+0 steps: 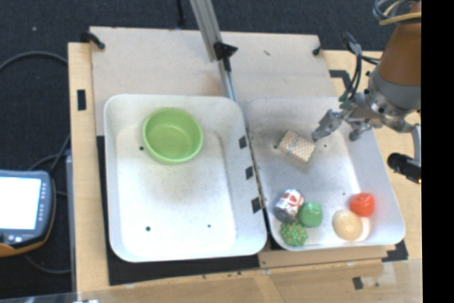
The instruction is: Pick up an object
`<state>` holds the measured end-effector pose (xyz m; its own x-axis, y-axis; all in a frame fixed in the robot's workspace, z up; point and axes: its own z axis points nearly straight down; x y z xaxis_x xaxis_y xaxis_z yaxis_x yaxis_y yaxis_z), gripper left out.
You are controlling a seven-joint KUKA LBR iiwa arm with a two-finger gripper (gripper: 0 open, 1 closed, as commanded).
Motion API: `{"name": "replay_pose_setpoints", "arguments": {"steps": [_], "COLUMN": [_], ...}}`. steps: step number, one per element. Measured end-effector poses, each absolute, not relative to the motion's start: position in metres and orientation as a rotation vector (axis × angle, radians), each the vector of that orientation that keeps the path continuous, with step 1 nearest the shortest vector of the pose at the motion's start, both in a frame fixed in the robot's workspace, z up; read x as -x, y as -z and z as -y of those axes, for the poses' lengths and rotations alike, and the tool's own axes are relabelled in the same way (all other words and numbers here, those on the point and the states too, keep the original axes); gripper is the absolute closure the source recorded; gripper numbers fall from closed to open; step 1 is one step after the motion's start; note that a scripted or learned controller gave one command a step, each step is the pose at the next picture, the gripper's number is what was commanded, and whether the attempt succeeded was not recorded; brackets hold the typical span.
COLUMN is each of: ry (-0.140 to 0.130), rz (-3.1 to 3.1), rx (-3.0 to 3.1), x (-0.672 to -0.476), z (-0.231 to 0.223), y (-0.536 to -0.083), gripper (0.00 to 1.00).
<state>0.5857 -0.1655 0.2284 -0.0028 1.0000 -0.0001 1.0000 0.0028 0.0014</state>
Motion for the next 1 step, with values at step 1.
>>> {"name": "replay_pose_setpoints", "arguments": {"steps": [1], "ry": [-0.002], "rz": [-2.224], "rx": [-2.218], "x": [-0.5857], "z": [0.1654], "y": [-0.2284], "gripper": [0.0]}}
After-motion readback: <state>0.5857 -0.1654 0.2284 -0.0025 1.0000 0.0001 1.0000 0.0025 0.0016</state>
